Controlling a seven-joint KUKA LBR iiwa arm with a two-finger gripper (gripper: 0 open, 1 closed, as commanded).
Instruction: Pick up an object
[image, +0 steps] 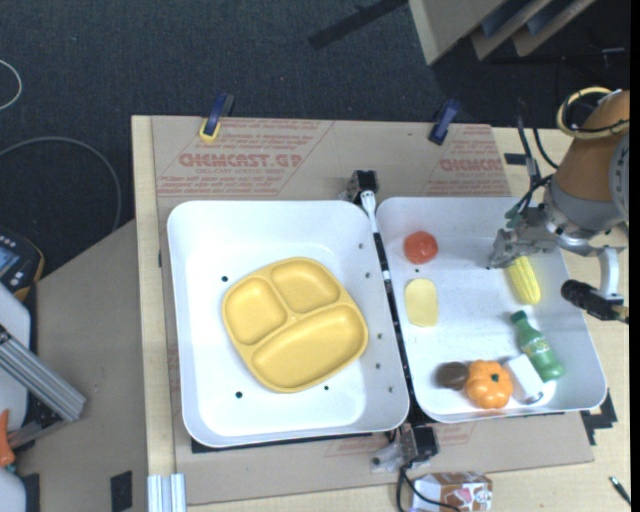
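— What sits nearest, at the bottom of the right bin (590, 385)?

— An orange pumpkin (489, 383) touching a brown piece (453, 375), with a green bottle (535, 346) just beside them.

— And further up?

— A pale yellow block (421, 301), a red tomato (421, 246), and a yellow corn cob (524, 278) near the right edge. The left bin (190, 300) holds a yellow divided plate (293, 323).

— The gripper (508, 246)?

— It is at the cob's upper end; whether the fingers are spread or closed on it, I cannot tell.

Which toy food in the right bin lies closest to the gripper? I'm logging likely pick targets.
The yellow corn cob, lying right beside the gripper near the bin's far right side. The tomato, pumpkin and green bottle lie farther off.
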